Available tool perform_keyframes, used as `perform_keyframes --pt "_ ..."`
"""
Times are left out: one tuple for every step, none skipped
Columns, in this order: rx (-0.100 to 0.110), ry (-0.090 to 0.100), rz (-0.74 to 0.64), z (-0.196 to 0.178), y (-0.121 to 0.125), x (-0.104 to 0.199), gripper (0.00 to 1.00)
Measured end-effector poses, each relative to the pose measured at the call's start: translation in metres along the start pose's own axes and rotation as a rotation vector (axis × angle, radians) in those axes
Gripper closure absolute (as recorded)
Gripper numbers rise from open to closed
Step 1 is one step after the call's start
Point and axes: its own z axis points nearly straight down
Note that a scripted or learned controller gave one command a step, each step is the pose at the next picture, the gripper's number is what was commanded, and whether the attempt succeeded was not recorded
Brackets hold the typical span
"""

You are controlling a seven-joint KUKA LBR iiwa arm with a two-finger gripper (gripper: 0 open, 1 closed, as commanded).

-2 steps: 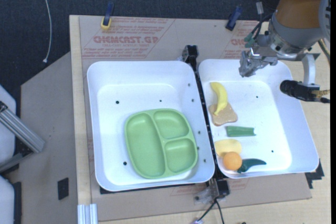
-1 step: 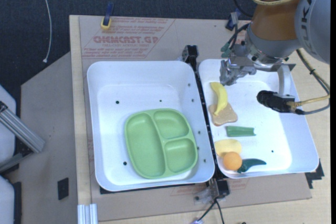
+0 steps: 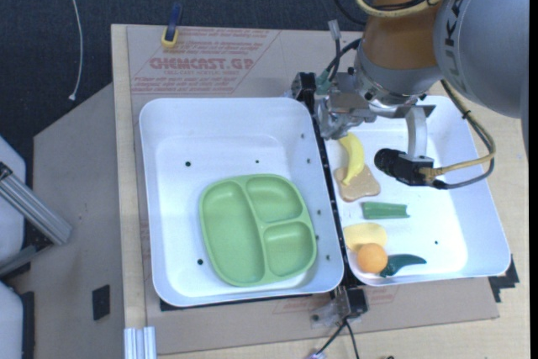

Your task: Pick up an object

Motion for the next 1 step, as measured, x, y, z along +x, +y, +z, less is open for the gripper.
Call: perform_keyframes --pt "0.002 -0.001 0.002 0.0083 -0.0032 0.0448 1.00"
